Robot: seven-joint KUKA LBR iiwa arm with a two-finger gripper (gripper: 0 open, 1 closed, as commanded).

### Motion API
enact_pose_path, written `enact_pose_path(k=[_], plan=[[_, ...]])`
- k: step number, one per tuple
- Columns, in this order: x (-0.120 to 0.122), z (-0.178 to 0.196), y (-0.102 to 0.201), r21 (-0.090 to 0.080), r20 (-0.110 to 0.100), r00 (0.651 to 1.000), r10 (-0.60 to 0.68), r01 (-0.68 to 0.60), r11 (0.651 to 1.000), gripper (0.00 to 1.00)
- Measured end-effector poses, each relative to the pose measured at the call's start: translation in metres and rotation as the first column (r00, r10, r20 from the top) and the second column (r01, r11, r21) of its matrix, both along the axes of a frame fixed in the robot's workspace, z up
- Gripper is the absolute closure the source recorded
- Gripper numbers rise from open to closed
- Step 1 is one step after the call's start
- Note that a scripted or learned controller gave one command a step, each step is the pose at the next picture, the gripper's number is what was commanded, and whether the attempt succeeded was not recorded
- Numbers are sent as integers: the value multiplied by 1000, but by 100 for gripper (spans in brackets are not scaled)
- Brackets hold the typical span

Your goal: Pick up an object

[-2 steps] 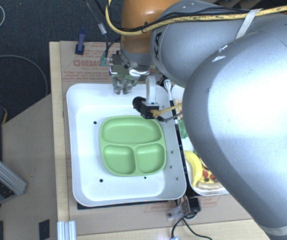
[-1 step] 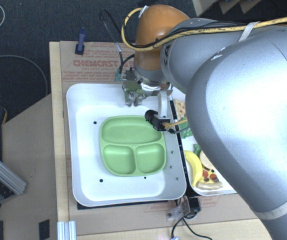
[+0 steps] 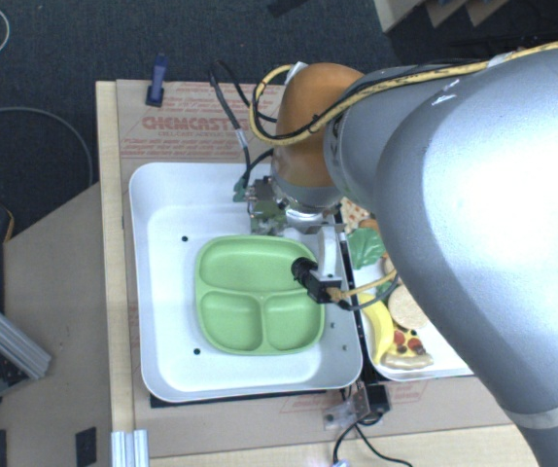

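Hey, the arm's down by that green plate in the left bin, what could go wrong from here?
The gripper is at the plate's upper right rim; a wide, shallow plate taken by its edge may tilt or slip out.
It works close to the left bin's right wall, so it could bump or catch there.
The arm hides much of the right bin, so trouble there would go unseen.

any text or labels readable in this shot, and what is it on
"CHEMCAST": red print on the brown sheet under the left white bin.
The smaller red lines just below that word are too blurred to read.
The faint red print along the sheet's near edge is also unreadable.
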State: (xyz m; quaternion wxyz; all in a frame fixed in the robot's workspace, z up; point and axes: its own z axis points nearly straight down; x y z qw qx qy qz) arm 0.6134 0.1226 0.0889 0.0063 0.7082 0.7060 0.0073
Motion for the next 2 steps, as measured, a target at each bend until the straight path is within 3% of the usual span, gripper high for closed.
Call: enact_pose_path(k=[1,2], plan=[[55,-4,3,-1,-13,1000,5,-5,1000,100],[-82,100,35,1,-28,1000,8,-8,1000,100]])
